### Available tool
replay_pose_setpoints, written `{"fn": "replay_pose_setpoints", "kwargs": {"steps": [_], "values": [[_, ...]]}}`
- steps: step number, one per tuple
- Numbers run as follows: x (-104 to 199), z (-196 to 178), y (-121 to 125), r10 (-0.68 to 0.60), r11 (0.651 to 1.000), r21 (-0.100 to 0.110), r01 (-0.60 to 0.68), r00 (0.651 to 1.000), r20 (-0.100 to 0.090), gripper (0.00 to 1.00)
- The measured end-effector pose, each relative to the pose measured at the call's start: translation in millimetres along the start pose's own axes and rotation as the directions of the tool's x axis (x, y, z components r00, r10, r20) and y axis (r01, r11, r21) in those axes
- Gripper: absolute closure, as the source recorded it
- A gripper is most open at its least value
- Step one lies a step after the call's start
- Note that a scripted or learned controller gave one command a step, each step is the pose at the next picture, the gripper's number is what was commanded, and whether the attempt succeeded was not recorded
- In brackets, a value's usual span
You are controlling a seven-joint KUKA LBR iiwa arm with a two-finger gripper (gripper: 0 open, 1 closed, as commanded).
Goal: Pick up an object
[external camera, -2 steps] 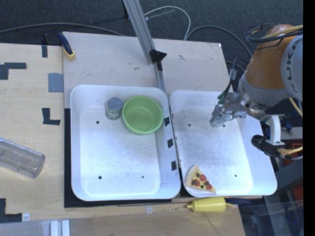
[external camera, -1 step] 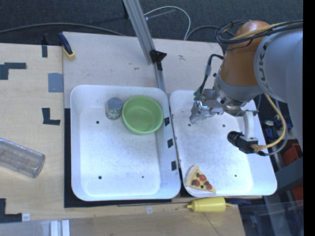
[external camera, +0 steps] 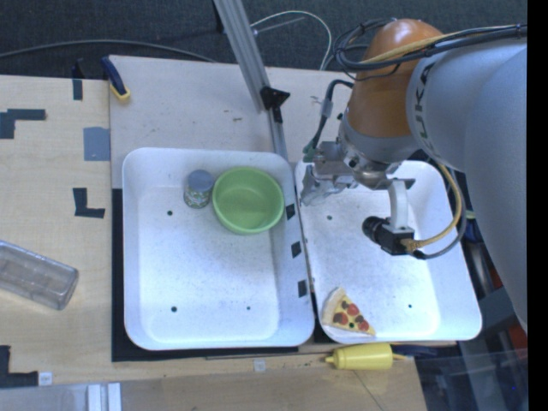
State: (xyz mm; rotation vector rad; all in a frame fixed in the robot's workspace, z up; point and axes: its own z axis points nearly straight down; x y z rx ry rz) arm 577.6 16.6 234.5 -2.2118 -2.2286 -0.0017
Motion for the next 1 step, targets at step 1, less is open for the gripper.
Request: {"fn": "replay_pose_setpoints", "kwargs": {"steps": [1], "values": [[43.2,7.2,10.7,0.002,1.000,0.001,-0.002,1.000,0.001,1.00]]}}
